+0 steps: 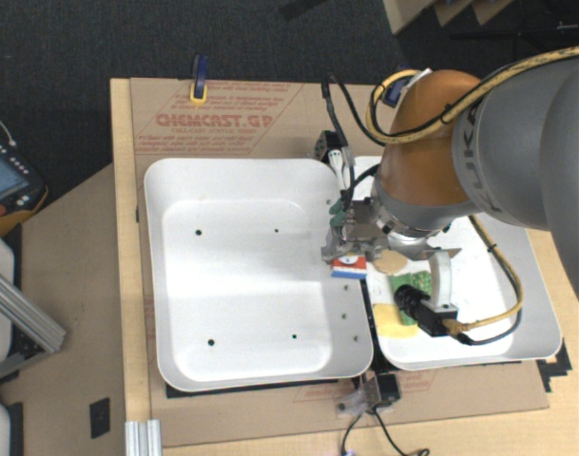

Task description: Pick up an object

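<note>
My gripper (349,247) hangs over the seam between the two white bins, at the left edge of the right bin (517,345). Directly under it, touching or nearly touching, is a small red, white and blue object (349,272); whether it is gripped is hidden by the wrist. A tan round piece (392,262), a green item (418,281) and a yellow block (395,322) lie just right of it in the right bin. The grey arm with its orange band (432,131) covers much of that bin.
The left bin (175,198) is a wide white tray beside the gripper. A black cable and connector (432,313) trail from the wrist over the right bin. Cardboard (222,112) underlies both bins, with a blue clip (200,79) at the back.
</note>
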Robot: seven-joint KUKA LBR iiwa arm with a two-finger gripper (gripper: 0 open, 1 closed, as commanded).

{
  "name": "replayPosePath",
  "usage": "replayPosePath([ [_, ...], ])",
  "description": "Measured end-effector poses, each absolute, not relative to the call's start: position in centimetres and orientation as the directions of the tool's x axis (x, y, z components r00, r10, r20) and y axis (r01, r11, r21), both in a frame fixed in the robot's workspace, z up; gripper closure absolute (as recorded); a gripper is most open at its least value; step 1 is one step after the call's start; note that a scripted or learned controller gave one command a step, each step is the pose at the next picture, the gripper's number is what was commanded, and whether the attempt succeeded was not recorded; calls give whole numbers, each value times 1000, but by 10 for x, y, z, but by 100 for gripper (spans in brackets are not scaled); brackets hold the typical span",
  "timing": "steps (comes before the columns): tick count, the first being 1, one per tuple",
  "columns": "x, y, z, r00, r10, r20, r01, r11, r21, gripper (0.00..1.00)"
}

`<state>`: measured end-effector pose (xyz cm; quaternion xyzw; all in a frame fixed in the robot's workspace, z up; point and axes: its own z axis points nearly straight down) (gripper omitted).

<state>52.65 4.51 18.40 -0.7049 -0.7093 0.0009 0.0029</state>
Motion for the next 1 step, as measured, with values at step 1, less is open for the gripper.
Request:
replayPosePath([
  [1, 526, 72, 197, -4, 1000, 1, 1000, 4, 1, 100],
])
